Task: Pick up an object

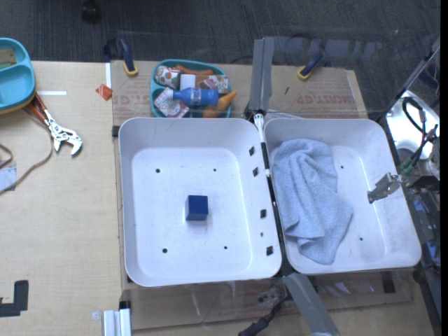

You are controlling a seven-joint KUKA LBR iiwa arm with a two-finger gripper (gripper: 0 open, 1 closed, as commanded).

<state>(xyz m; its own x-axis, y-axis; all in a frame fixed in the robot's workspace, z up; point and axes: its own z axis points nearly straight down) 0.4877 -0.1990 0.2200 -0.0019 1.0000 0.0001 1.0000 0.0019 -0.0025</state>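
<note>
Nearest you, the blue cube (197, 207) sits untouched mid-left bin (140, 257); your claw (383, 187) waits at the right bin's (378, 135) right edge, spread unreadable, so reach left.

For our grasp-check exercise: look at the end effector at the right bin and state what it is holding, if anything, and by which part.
Nothing is held. The end effector hovers at the right bin's right side, apart from the grey towel; the blue block sits in the left bin.
</note>
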